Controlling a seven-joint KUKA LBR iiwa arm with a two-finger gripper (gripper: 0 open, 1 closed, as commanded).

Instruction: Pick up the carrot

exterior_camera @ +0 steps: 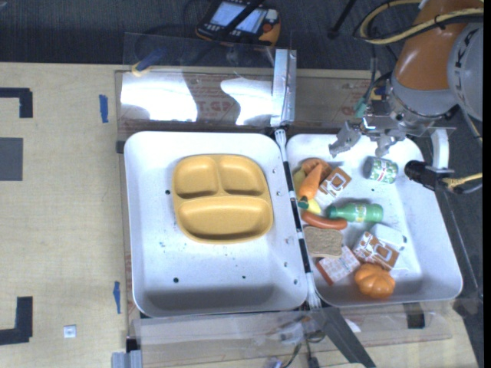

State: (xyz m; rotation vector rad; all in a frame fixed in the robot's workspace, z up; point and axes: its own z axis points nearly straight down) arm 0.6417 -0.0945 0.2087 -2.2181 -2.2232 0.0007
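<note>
The carrot point(310, 179) is an orange tapered piece with a green end. It lies in the right bin point(437, 228) near its far left corner, against the divider between the bins. My gripper point(367, 139) hangs over the far part of that bin, up and to the right of the carrot and apart from it. Its fingers point(342, 140) are spread open with nothing between them.
Around the carrot lie a small carton point(336, 181), a green bottle point(357, 211), a red sausage point(324, 221), a brown bread slice point(324, 241), a can point(381, 169) and an orange fruit point(374, 280). The left bin point(146, 251) holds a yellow divided plate point(222, 195).
</note>
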